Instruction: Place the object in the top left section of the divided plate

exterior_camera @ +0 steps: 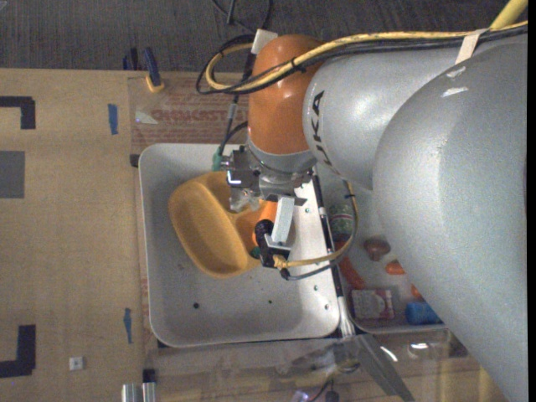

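the yellow oval plastic divided plate (201, 224) lies in the left shallow white bin (226, 316), its long axis up-down in view. the gripper (248, 201) hangs at the plate's right rim, with a small orange object (265, 211) just right of it. whether the claw is spread or pinching, i cannot tell.

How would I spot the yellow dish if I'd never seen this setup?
Find the left white bin. The yellow dish lies in it, partly under the arm. It is large, oval and plain, unlike the small items in the right bin.
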You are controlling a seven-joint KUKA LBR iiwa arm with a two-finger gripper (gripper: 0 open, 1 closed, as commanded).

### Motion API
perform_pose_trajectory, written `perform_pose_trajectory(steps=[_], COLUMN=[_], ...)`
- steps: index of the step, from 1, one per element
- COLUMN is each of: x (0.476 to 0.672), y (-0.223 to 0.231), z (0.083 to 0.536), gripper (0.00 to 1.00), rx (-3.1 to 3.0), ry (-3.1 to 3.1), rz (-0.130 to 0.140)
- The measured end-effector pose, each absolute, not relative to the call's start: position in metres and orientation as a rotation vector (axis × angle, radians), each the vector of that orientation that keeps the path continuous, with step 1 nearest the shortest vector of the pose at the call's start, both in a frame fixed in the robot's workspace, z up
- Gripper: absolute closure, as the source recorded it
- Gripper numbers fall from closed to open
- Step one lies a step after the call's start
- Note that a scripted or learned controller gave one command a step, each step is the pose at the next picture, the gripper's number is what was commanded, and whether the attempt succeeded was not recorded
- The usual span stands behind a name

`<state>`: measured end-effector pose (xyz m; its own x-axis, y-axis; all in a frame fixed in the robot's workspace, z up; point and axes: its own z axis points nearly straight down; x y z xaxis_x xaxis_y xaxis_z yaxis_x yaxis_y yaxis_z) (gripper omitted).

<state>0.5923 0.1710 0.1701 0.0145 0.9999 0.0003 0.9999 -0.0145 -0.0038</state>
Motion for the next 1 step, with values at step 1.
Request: perform_pose_trajectory(steps=[1], x=[0.5484], y=[0.1785], z=[0.1359], gripper=[1.00], rx=[-1.885], ry=[-2.510], rz=[0.002])
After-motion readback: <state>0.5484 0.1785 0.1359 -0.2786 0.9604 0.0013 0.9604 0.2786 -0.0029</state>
